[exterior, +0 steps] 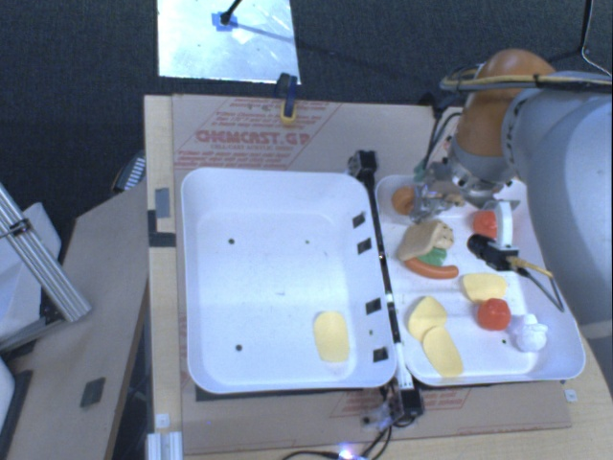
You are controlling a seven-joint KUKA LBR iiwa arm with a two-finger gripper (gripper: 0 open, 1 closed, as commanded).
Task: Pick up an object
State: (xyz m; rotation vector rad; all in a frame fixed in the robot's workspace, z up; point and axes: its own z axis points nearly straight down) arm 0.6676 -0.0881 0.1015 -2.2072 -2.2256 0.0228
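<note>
**Gripper low over the far end of the right bin, no catch visible**

The gripper (436,197) hangs at the far end of the shallow white bin on the view's right (567,357), under the grey arm (565,151). Whether it stands wide or narrow cannot be told; the metal parts blur together there, and no object is visibly held.

Just beside it, toward the divide between the bins, lies a small orange round piece (403,199). Just nearer the camera a tan wedge-shaped piece (424,239) rests against a red-orange sausage-shaped piece (431,269). Further out lie pale yellow flat pieces (442,350), a red round piece (493,313) and a white lumpy piece (529,333). The other white bin (206,286) holds a lone pale yellow oval (331,335).

The orange piece looks the likeliest target. To do the pick well, the arm should centre squarely over it before descending, keep off the bin wall close by, and close low on its widest part, since a round shape will probably squirt sideways from an off-centre pinch. The wedge is a bulkier alternative, but it leans on its neighbour.
</note>
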